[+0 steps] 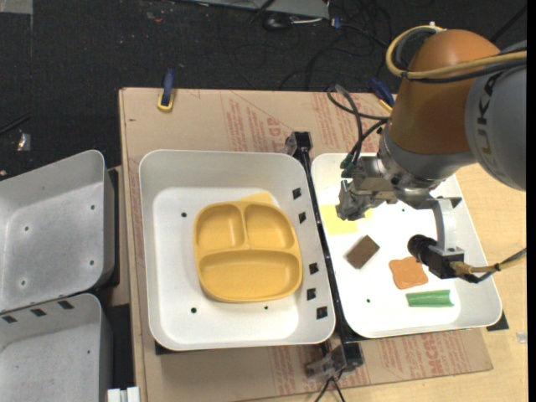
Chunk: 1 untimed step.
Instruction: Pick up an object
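The gripper [353,205] hangs low over the back left part of the right bin [469,312], just above a flat yellow piece [329,224] whose near edge peeks out below it. A brown block [362,252] lies a little in front of the gripper. To its right lie an orange piece [407,273] and a green bar [430,298]. Nothing shows between the fingers.
The left bin [167,224] holds a yellow divided tray [248,252]. A black divider with clips runs between the two bins. Grey panels lie off the bench at left. A blue and yellow clamp [167,90] sits at the bench's back edge.
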Motion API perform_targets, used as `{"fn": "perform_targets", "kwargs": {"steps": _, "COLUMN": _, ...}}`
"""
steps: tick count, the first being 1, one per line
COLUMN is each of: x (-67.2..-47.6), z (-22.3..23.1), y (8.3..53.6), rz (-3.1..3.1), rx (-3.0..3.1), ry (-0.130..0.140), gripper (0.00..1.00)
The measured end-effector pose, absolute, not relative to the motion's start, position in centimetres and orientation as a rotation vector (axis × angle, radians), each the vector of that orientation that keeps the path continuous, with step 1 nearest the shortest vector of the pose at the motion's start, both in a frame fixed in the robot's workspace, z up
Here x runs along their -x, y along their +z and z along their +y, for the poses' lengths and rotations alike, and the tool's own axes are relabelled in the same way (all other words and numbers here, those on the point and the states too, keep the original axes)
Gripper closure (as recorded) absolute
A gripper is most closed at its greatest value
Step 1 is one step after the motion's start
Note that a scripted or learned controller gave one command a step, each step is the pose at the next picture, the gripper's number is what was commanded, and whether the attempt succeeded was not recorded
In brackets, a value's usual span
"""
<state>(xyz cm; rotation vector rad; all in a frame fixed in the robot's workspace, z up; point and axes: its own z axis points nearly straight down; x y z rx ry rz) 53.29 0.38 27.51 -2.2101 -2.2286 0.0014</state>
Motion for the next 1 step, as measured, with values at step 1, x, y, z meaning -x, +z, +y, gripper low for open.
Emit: {"fn": "perform_targets", "kwargs": {"steps": 1, "x": -52.93, "z": 5.72, "y": 25.56, "rz": -2.228, "rx": 2.211, "ry": 0.002, "gripper": 1.0}}
